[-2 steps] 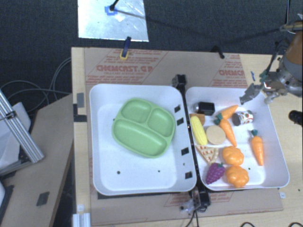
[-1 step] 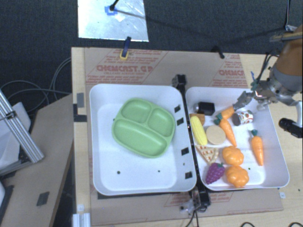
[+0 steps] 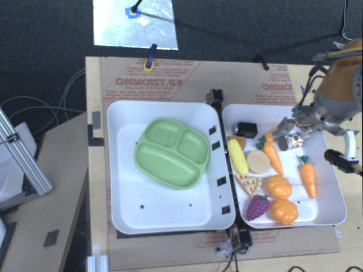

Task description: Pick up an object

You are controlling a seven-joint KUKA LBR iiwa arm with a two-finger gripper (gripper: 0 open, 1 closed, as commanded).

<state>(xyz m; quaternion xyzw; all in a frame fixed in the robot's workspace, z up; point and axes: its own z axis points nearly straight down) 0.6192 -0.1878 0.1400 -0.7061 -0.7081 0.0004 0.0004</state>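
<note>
Gripper [image 3: 289, 136]: sat low at the right bin's [image 3: 334, 211] far side; you could not tell its state.
Nearest target: carrot [image 3: 273, 154], at the gripper's 7 o'clock, just beside it.
Long axis: ran 11 to 5 o'clock, leaf end toward the gripper.
Second carrot [image 3: 308, 176]: lay at 5 o'clock, farther off.

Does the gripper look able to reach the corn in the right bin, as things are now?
Probably yes. The corn lies uncovered near the bin's left wall, nothing stacked on it. The gripper hovers over the same bin. The round cracker lies close beside it, so a grasp may nudge that.
</note>
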